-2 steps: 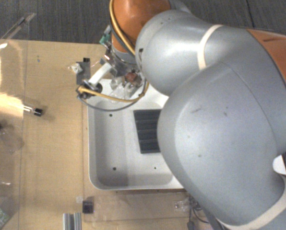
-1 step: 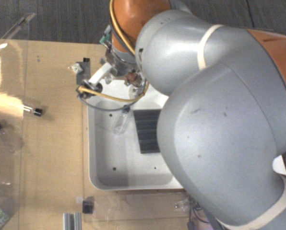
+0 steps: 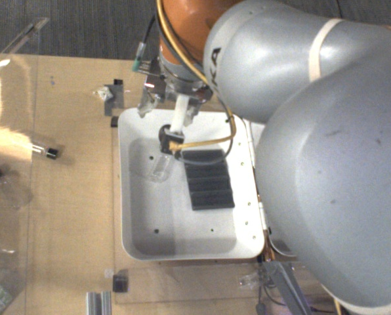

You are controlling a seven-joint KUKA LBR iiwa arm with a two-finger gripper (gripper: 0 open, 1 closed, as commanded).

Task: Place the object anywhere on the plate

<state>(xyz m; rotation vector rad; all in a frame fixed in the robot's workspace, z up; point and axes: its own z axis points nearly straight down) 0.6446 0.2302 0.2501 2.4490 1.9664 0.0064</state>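
Jaws (image 3: 169,104) hang over the far rim of the white bin (image 3: 126,202); whether they are spread or pressed together cannot be told, and nothing is seen pinched between them. Just below the jaws, on the bin floor, lies the clear object (image 3: 159,169), glass-like and hard to outline against the white. Just beside it, on the side towards the arm, a black ribbed slab (image 3: 210,181) lies flat and a little askew, close to the bin wall on that side. Beyond these two, the bin floor is bare white out to the rim farthest from the jaws. The bulky grey arm (image 3: 327,143) overhangs the bin's edge on the slab's side. Outside the bin, a small dark bracket (image 3: 115,98) sits on the tabletop (image 3: 64,228) near the corner beside the jaws. Farther off, on the side away from the arm, a small black-capped vial (image 3: 46,151) lies on its side. Farthest from the jaws, past the bin's opposite rim, stands a small dark block (image 3: 120,282).
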